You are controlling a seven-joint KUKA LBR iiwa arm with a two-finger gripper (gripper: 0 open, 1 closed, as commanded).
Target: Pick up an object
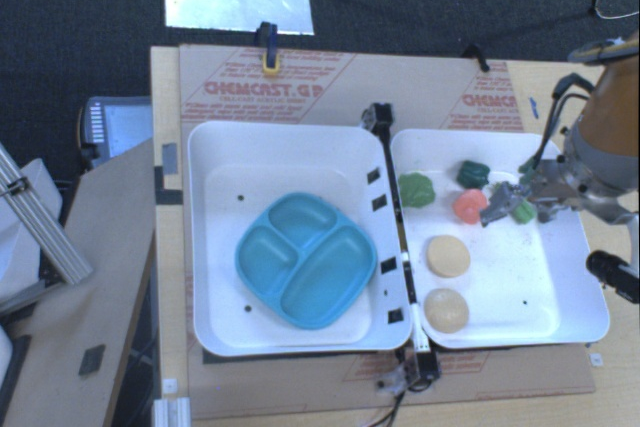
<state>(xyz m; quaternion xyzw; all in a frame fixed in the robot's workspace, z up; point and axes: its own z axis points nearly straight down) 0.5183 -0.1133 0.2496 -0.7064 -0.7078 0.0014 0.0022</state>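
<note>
The arm point(610, 130) is reaching in from the right over the right bin point(570, 315), and its jaws point(505, 205) are hanging low among a cluster of small toys near the bin's far side. A small green piece point(521, 211) is sitting right at the tips, but the picture is too blurred there to say whether it is being pinched or merely lying beside them, so whether the jaws are standing wide or narrow I cannot tell. Just beside the tips, toward the divider, a red-orange round piece point(469, 206) is lying on the bin floor, with a dark green block point(473, 174) just behind it and a lighter green lump point(416, 189) farther toward the divider. Two pale round discs point(448, 256) point(446, 310) are resting nearer the front, well apart from the tips. Any of these could be serving as the thing to pick up; the ones closest to the tips, the small green piece and the red-orange one, seem the likeliest targets, judging by how the wrist is leaning down over them. The left bin point(215, 155) is holding a blue divided plate point(305, 260), lying flat and well away from the arm, probably kept there as a place to set things down. Both bins are sitting side by side on the desk point(330, 80), clipped together along the middle so that they are not sliding.
</note>
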